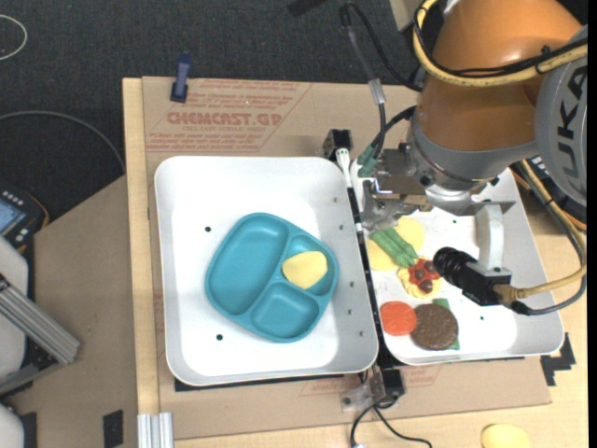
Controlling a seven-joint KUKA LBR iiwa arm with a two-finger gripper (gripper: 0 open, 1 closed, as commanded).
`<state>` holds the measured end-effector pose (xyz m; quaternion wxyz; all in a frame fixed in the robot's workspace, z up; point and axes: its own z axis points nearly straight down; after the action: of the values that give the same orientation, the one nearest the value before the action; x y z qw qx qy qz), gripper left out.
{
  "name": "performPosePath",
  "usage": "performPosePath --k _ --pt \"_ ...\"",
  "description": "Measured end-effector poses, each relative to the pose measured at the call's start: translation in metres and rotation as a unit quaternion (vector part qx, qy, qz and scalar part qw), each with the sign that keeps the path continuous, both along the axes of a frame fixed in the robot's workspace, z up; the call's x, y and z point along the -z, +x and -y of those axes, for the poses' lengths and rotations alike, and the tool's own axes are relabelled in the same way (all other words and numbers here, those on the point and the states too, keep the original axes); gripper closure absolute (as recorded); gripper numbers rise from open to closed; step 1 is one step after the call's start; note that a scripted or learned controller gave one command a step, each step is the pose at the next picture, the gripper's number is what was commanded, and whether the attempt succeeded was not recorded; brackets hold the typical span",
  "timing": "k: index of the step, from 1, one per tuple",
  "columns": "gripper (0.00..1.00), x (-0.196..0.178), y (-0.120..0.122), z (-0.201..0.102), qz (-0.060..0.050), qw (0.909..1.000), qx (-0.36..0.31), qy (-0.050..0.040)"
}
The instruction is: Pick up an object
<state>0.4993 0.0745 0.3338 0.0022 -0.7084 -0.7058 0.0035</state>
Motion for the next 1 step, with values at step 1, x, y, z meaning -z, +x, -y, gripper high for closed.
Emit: performPosePath --k 1 --pt "1.0 -0.099 -0.0203 -0.0634 0.01 0.9999 -0.005 0.0032"
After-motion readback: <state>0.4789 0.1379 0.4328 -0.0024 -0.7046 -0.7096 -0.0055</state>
